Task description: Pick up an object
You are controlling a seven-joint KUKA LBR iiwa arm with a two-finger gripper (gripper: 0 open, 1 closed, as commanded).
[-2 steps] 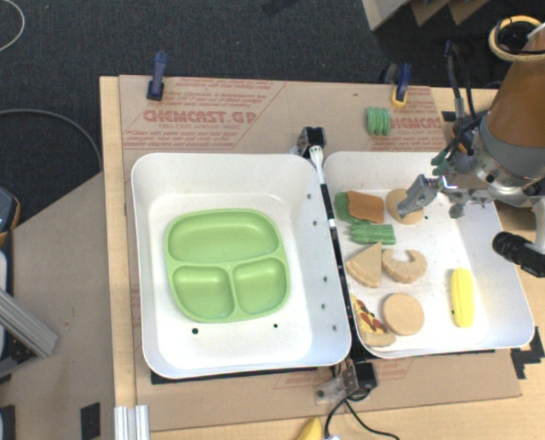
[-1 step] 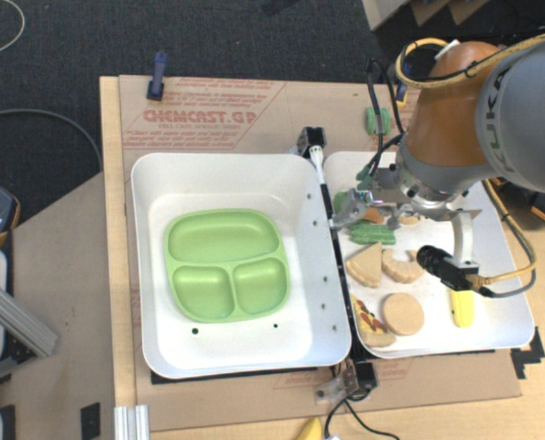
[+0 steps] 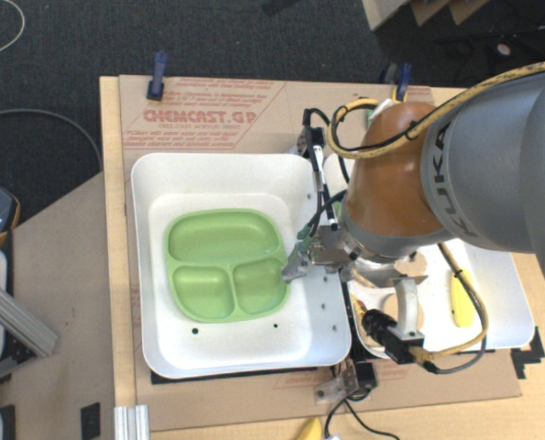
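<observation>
Two shallow white bins sit side by side on the worktop (image 3: 208,122), which is a brown sheet with reddish print along its far side. Taking the left bin (image 3: 153,273) as my mark: a green divided plate (image 3: 225,262) lies flat on its floor, a little to the left of centre, with one long compartment on the far side and two smaller ones on the near side. A few small dark holes dot the bin floor nearer to me than the plate.

The arm (image 3: 493,168) comes in from the right, above the right bin (image 3: 516,314), its grey body and orange band (image 3: 387,177) hanging over the left bin's right wall. The jaws (image 3: 295,262) reach down inside the left bin at the plate's right edge, seemingly touching or just over its rim by the near right compartment. From where I stand I cannot tell whether the jaws are apart or closed, nor whether anything is pinched between them; the plate looks to be resting on the bin floor.

Past the left bin's right wall, a yellow object (image 3: 460,299) lies in the right bin, partly hidden by the arm and by yellow and black cables (image 3: 410,337). Two blue clamps (image 3: 157,74) stand on the worktop's far edge, beyond the left bin.
</observation>
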